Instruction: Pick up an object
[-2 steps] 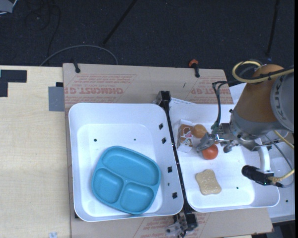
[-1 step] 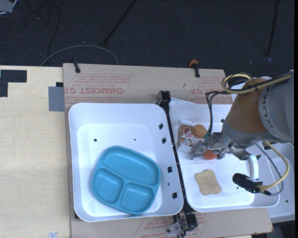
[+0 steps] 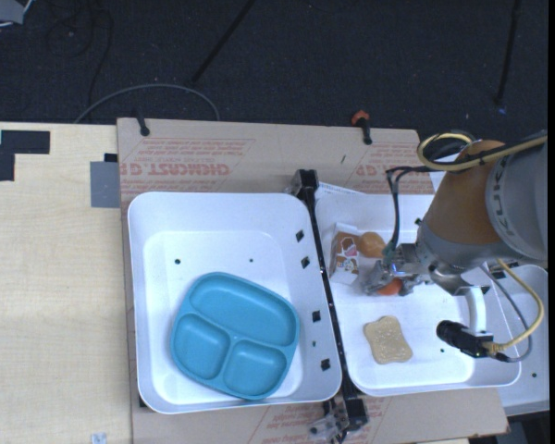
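The grey arm's gripper (image 3: 388,280) is low in the right white plastic bin (image 3: 444,370) among small orange and brown items (image 3: 372,244), far of a tan flat slice (image 3: 388,339), its jaws too cluttered to judge, so apparently nothing is lifted yet.

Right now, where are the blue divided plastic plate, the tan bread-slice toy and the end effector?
Blue divided plastic plate (image 3: 233,334): camera view, centre ridge.
Tan bread-slice toy (image 3: 388,339): camera view, middle of slice.
End effector (image 3: 387,278): camera view, tip over small objects.

Tray (image 3: 233,335) in left bin (image 3: 157,220)
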### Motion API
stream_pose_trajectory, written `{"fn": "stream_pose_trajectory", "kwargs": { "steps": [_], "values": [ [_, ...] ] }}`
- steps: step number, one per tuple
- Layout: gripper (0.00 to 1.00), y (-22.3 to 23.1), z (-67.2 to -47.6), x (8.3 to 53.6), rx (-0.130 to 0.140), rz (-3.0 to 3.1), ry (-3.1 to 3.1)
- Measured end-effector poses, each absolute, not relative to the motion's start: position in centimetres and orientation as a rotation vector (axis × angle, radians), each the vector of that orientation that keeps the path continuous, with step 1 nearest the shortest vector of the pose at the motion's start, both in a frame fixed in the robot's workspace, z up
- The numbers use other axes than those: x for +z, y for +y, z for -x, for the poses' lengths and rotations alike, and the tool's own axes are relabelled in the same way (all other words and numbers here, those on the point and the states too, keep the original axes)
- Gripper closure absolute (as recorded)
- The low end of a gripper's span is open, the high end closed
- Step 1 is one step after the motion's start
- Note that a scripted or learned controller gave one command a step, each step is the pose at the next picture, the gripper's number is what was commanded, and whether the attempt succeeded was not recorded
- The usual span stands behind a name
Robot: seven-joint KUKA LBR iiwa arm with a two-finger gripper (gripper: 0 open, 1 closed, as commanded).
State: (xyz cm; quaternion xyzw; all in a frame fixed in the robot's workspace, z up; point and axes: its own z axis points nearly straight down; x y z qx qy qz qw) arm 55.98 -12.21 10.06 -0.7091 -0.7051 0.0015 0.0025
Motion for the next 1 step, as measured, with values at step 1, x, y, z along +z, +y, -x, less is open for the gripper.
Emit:
{"fn": "stream_pose_trajectory", "kwargs": {
  "steps": [1],
  "values": [
    [1.0, -12.01, -55.93, 16.33, -0.003, 2.222, -2.224]
  ]
}}
